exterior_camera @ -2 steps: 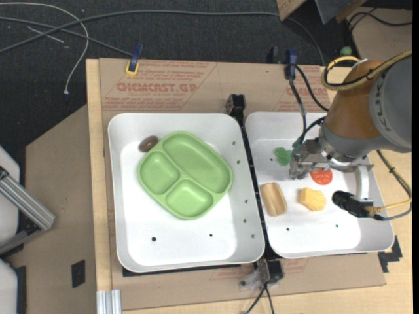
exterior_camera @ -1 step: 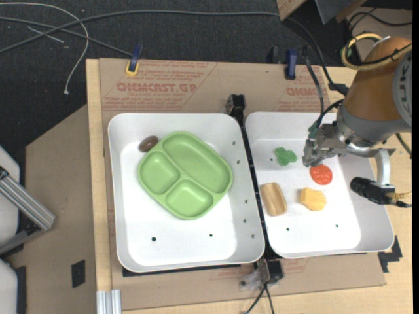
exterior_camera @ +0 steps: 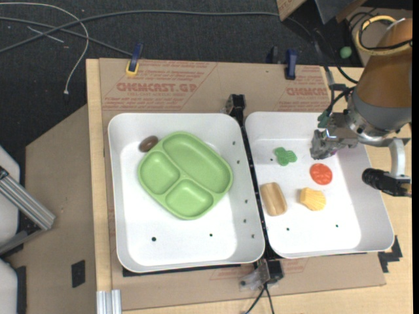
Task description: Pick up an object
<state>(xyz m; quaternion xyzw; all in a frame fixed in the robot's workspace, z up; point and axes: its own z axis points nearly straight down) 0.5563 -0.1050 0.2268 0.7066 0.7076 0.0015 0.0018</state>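
On the worktop (exterior_camera: 98,175) two white bins sit side by side on a cardboard sheet (exterior_camera: 170,87). The left bin (exterior_camera: 131,241) holds a green tray (exterior_camera: 185,174) with three compartments, lying tilted in the bin's middle; a small brown piece (exterior_camera: 149,143) rests just beside the tray's upper left edge, on the bin floor. The right bin (exterior_camera: 347,234) holds four small things: a green piece (exterior_camera: 285,156) near its upper middle, a red round piece (exterior_camera: 321,173) right of that, a tan block (exterior_camera: 273,198) near the bin's left wall, and a yellow piece (exterior_camera: 313,199) just right of the block and below the red one. These four lie apart from one another.

The arm (exterior_camera: 386,70) comes in from the right, its orange band above the grey wrist. The end effector (exterior_camera: 322,148) hangs over the right bin's upper part, between the green piece and the red one and just above the red one in the view. Whether it is spread or pressed together cannot be told from this angle, and nothing is seen between its tips.

Two blue clamps (exterior_camera: 135,57) pin the cardboard's far edge, and cables (exterior_camera: 59,31) lie on the dark floor beyond.
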